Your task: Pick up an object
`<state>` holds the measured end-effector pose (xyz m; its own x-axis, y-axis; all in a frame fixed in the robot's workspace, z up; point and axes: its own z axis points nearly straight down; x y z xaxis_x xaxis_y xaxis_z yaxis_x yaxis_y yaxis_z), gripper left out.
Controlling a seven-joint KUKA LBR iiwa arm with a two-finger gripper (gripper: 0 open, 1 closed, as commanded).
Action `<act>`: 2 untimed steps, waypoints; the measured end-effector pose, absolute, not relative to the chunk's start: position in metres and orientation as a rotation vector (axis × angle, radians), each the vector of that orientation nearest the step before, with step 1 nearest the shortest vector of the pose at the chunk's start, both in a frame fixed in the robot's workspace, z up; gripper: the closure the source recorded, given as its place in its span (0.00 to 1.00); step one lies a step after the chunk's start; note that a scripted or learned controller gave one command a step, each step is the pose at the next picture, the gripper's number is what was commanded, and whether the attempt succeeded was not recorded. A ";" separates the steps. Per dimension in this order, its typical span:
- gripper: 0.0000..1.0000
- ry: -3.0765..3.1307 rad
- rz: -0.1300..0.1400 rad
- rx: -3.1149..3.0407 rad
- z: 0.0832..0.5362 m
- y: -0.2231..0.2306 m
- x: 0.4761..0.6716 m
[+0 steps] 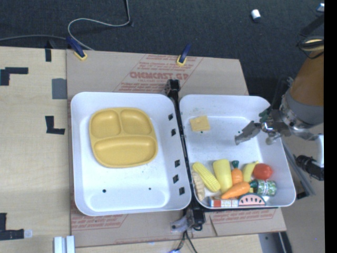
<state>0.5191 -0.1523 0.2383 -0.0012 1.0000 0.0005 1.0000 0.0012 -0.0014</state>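
1. Reaching in from the right, the arm hangs over the right bin, its orange band showing above the grey wrist.
2. The gripper sits above the bin's bare middle-right floor; whether it is spread or closed cannot be told, and nothing shows in its grip.
3. A small tan cheese square lies flat on the bin floor up-left of the gripper, well apart from it and from the other toys.
4. The rest of the toy food is heaped along the bin's near edge: a corn cob on the left, slanting down to the right, with a yellow pepper just beside it.
5. A carrot lies slantwise below the pepper, touching it.
6. A red tomato sits at the right end of the heap, with a small green can just below it.
7. A watermelon slice lies against the bin's near wall, under the carrot and can.
8. The left bin holds a yellow divided plate in its upper half, with three compartments, lying flat.
9. Both bins rest on a cardboard sheet printed in red, held by two blue-and-yellow clamps at its far edge.
10. A white cable loops across the dark floor beyond the bench.
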 end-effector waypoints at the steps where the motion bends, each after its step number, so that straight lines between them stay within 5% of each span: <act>1: 0.00 -2.219 0.001 -2.219 0.094 -0.149 0.486; 2: 0.00 -2.227 -0.004 -2.221 0.086 -0.127 0.575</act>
<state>0.5746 -0.1266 0.0860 -0.0024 1.0000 -0.0007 1.0000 0.0024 0.0046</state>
